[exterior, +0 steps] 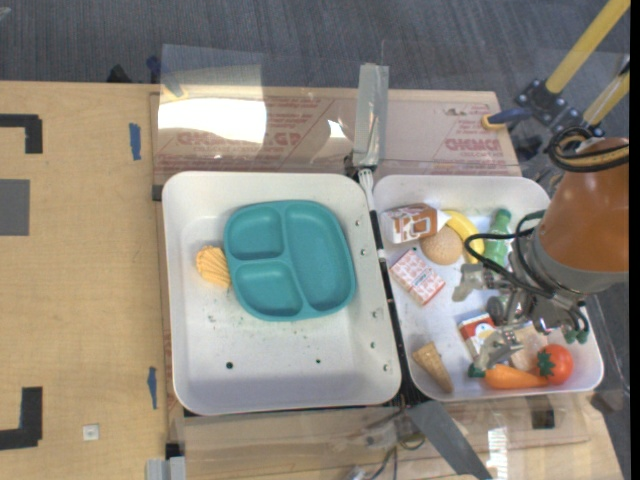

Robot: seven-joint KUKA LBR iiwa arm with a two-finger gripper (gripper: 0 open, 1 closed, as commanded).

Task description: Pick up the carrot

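Reaching in over the right-hand shallow white bin (590, 368), the grey arm with its orange band (598, 218) hangs its metal pincer (510, 328) low above the bin's near right corner, and the fingers are lost in a tangle of cables and bright metal, so I cannot tell how far apart they stand or whether anything sits between them. The long orange plastic carrot (512, 376) lies flat on the bin floor along the near edge, just below the pincer, its thick end touching or just beside a round red toy tomato (558, 364) in the near right corner. A small red and white packet (477, 328) lies just beside the pincer's left flank. Toward the near left corner of this bin rests a tan waffle ice-cream cone (433, 365), tilted with its point toward the near edge. Nearer the bin's left edge lies a pink and white checked carton (417, 276), and beyond it, by the far left corner, an orange and white box (410, 224). A round beige bun (441, 246) sits against a yellow curved banana (460, 226) near the far edge, with a green bottle-like piece (500, 220) beside them. The left-hand shallow white bin (190, 368) on the worktop carries a teal plastic divided plate (290, 258) around its middle, and a yellow ridged shell-shaped toy (212, 265) touches the plate's left rim.
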